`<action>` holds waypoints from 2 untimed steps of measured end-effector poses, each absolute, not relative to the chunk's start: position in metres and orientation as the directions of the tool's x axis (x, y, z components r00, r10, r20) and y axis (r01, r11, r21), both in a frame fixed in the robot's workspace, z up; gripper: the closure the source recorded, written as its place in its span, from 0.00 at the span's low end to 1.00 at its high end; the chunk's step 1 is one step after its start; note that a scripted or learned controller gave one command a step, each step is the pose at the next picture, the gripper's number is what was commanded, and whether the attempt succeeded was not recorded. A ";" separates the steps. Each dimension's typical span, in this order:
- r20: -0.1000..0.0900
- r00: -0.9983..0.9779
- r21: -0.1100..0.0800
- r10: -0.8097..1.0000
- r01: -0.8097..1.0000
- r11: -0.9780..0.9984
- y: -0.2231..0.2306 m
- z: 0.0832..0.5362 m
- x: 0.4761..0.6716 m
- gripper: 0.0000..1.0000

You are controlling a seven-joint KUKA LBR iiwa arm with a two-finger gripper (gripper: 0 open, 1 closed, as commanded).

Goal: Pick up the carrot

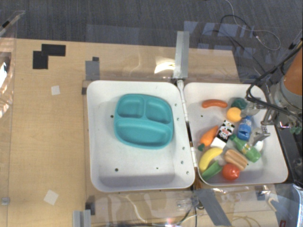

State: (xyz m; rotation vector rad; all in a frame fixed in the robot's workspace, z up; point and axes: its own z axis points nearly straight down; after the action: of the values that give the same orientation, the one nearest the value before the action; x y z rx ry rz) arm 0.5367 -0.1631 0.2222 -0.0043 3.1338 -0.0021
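A wooden table (47,141) carried two white bins side by side; the left bin (102,169) held a teal divided plate (143,120); the right bin (272,171) held a heap of toy food. The carrot (209,136), orange with a green top, lay tilted near that bin's left wall, just above a banana (209,158) and beside a black-and-white carton (226,131). The arm (289,86) reached in from the right; its jaws (259,124) hung over the bin's right half, near a blue toy (245,129), well apart from the carrot; they appeared spread and gripped nothing. The approach seemed under way; the next move called for shifting left over the carrot, then descending.
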 end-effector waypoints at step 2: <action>-0.074 -0.992 -0.012 0.103 0.104 0.995 -0.116 0.108 0.515 0.00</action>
State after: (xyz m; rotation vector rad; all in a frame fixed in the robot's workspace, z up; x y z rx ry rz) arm 0.5149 -0.1155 0.1078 0.1587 3.0642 -0.0242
